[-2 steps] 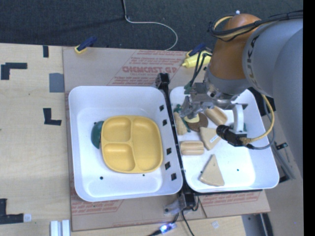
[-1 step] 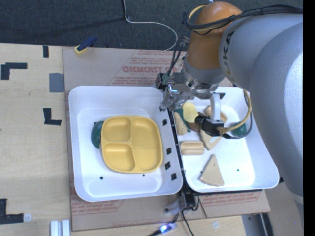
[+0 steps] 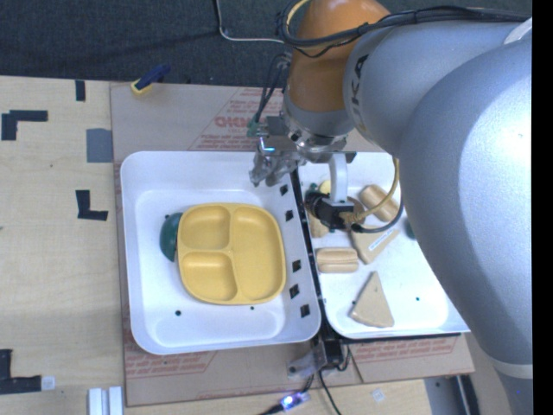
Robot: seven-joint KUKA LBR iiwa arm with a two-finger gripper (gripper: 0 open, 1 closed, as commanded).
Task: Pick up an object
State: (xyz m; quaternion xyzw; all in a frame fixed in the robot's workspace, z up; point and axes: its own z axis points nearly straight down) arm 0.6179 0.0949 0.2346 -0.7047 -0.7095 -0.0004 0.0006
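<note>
Hand (image 3: 270,173), grip state unclear, at white bin's (image 3: 143,318) far corner; yellow plate (image 3: 232,253), green lump (image 3: 169,237) nearby

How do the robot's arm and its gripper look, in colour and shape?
The arm is thick, rounded and smooth grey, with a glossy orange band above the wrist. Thin black cables loop over that band. The gripper is small, of grey metal.

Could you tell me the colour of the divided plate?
The divided plate is yellow, seen in camera view.
</note>
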